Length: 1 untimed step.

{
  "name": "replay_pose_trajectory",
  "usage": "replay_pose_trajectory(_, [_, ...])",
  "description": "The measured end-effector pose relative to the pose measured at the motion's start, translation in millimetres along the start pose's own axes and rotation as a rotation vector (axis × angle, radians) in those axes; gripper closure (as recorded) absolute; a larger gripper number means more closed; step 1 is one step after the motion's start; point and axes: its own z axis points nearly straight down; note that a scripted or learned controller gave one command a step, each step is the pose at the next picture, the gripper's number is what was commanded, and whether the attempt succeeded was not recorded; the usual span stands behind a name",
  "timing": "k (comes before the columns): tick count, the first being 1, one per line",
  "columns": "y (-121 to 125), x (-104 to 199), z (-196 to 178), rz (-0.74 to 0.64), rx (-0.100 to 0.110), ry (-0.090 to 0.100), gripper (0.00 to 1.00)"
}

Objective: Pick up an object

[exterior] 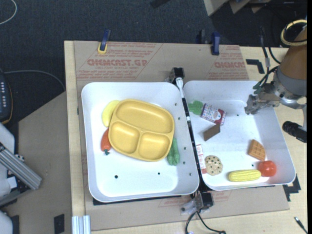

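- Two white bins: my gripper [257, 103] hangs over the right bin's [234, 94] far right corner; I cannot tell its state.
- Right bin: a cookie [213, 165], corn cob [244, 175], tomato [267, 168], cracker [256, 149], brown block [211, 132], red-white packet [212, 114].
- Left bin [95, 130]: a yellow divided tray [141, 129].
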Motion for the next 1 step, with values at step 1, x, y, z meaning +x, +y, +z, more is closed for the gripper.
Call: replay_pose_trajectory(1, [10.6, 4.9, -55.4, -0.002, 0.0, 0.0, 1.0])
